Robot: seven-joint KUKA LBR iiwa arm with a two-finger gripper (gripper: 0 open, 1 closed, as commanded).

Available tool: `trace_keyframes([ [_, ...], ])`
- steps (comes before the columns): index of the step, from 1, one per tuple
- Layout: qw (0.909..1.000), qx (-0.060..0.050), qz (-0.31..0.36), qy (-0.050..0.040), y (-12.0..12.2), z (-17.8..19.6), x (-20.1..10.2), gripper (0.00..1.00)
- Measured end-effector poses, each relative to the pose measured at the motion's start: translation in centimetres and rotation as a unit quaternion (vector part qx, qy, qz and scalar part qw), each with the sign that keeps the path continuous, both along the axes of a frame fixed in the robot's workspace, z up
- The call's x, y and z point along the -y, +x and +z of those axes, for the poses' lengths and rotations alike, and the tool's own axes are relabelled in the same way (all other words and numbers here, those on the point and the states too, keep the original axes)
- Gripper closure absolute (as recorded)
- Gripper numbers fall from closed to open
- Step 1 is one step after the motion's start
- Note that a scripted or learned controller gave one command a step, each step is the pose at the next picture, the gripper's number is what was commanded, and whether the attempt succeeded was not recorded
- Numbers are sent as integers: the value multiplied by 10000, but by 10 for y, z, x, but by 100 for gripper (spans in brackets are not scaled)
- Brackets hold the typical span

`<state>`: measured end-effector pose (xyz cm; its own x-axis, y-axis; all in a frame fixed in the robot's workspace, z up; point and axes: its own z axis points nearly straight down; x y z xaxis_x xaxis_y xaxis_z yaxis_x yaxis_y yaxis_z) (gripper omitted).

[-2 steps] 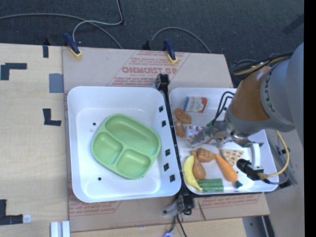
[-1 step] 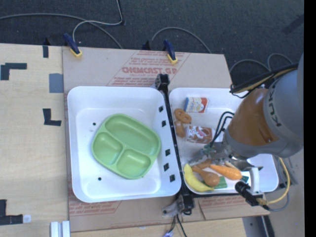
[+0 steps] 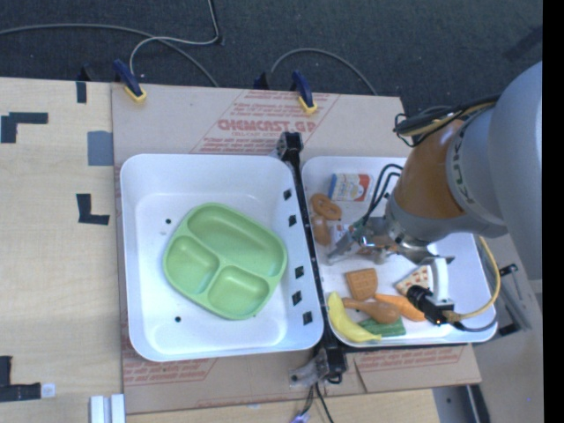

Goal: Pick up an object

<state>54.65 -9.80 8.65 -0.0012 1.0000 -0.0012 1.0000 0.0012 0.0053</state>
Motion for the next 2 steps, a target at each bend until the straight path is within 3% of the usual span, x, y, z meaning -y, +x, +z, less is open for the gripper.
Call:
trace_keyframes([
  [1, 10000, -36, -7, 6, -50, 3, 4, 0],
  [2, 10000, -37, -2, 10, -49, 12, 4, 100],
])
